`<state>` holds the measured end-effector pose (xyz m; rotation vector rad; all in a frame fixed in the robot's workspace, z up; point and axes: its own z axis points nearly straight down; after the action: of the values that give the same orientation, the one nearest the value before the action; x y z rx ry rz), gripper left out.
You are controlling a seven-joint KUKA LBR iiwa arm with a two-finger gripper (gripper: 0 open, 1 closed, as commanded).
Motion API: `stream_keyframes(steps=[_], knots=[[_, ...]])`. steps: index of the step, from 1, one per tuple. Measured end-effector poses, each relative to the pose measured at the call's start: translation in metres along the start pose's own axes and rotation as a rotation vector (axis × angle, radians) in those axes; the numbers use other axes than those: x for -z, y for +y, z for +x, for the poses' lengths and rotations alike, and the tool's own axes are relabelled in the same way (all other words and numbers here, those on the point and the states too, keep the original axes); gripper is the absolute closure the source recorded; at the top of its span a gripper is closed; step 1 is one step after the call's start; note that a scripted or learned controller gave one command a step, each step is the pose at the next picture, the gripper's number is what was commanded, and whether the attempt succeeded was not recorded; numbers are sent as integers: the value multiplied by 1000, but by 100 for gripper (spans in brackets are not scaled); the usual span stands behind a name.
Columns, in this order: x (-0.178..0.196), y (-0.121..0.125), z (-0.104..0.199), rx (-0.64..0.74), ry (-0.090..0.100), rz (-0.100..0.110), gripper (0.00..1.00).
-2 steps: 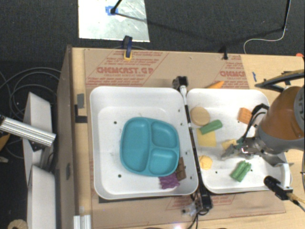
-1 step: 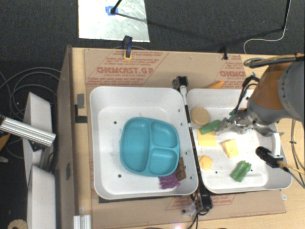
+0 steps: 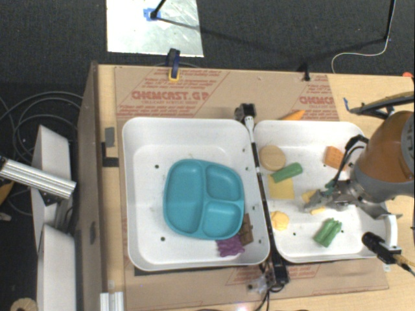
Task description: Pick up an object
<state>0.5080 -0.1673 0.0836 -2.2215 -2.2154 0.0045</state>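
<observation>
My gripper (image 3: 321,201) is low in the right bin (image 3: 305,135), fingers touching a yellow bit (image 3: 310,195); spread or pinching, I can't tell, nothing lifted yet.

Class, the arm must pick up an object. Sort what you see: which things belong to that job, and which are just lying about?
Job in hand:
gripper, low in the right bin
yellow piece by the gripper
green block
green pickle
yellow square
tan disc
orange block

Lying about:
blue plate in the left bin
purple scrap
brown piece
</observation>
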Motion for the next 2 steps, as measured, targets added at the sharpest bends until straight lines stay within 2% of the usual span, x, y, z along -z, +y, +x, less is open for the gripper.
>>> stream_keyframes(steps=[1, 2], knots=[[0, -23, -16, 1, -1, -4, 0], [1, 20, 58, 14, 0, -9, 0]])
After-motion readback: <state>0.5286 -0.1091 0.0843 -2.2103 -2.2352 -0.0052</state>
